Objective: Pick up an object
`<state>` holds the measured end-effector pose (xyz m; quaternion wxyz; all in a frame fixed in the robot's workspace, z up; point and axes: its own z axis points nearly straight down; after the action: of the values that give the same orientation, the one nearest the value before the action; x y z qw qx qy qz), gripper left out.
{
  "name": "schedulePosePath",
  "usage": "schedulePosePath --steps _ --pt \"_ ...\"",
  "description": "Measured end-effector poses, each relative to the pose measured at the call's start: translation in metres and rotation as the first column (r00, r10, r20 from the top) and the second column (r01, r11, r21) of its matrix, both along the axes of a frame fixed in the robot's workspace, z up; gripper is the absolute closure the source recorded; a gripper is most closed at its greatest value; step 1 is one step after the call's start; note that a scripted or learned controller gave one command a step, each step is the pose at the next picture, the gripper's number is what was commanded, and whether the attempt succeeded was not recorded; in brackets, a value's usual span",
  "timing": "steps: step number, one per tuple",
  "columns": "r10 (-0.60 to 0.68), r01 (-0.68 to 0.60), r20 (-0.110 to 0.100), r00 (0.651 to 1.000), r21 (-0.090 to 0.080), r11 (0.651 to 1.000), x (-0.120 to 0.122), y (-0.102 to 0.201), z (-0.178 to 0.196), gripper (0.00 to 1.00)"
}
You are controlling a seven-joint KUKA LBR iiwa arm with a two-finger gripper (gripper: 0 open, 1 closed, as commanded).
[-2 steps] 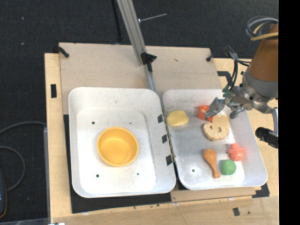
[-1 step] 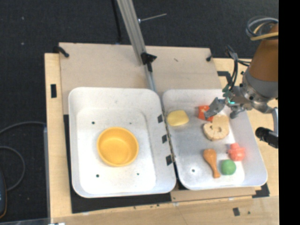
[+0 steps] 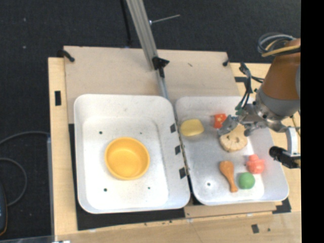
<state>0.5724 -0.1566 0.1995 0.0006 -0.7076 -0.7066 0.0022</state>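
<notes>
The gripper (image 3: 234, 127) hangs over the right bin (image 3: 202, 191), directly above the tan biscuit (image 3: 233, 143) lying near the bin's middle, toward its far edge. Whether the jaws are open or closed cannot be told. A straight descent would likely meet the biscuit.

Count of items on bench

Two white bins: left bin (image 3: 91, 135), right bin (image 3: 273, 186). One yellow bowl (image 3: 127, 158) in the left. Six items in the right: one yellow lump (image 3: 192, 128), one tan biscuit (image 3: 233, 142), one orange-red piece (image 3: 219, 119), one drumstick (image 3: 228, 174), one green ball (image 3: 246, 180), one pink-red piece (image 3: 255, 164).
</notes>
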Motion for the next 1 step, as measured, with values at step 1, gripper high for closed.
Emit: schedulePosePath --steps 1 --pt "0.0 0.0 -0.001 1.0 0.0 1.0 0.0043 -0.0057 -0.0609 0.0"
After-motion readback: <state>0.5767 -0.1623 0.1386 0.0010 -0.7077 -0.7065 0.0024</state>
